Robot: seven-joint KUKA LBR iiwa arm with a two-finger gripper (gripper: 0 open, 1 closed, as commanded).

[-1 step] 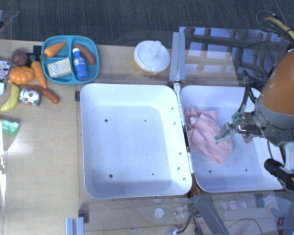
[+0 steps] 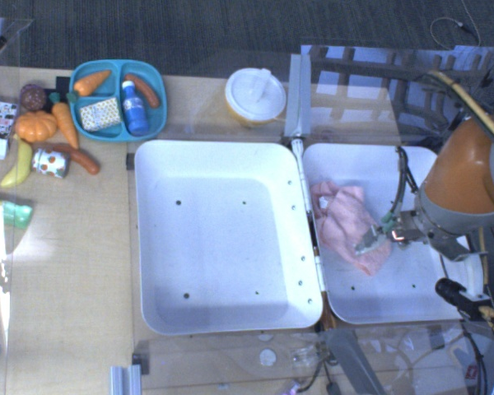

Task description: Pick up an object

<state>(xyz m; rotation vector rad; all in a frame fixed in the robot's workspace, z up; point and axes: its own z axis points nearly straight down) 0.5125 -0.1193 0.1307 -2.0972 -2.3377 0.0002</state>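
Observation:
A crumpled pink cloth (image 2: 342,222) lies in the right bin (image 2: 412,303), against its left wall. My gripper (image 2: 370,241) reaches in from the right and sits low over the cloth's lower right edge. Its fingers (image 2: 377,234) appear to touch or press into the fabric. The orange band of the arm (image 2: 465,175) rises behind the wrist.
The left bin (image 2: 222,237) lies beside the right one, with a divider wall between them. On the bench at the far left sit a blue tray (image 2: 117,99) with toy food, a banana, a small can and other toys. A white lidded bowl (image 2: 256,95) stands behind the bins.

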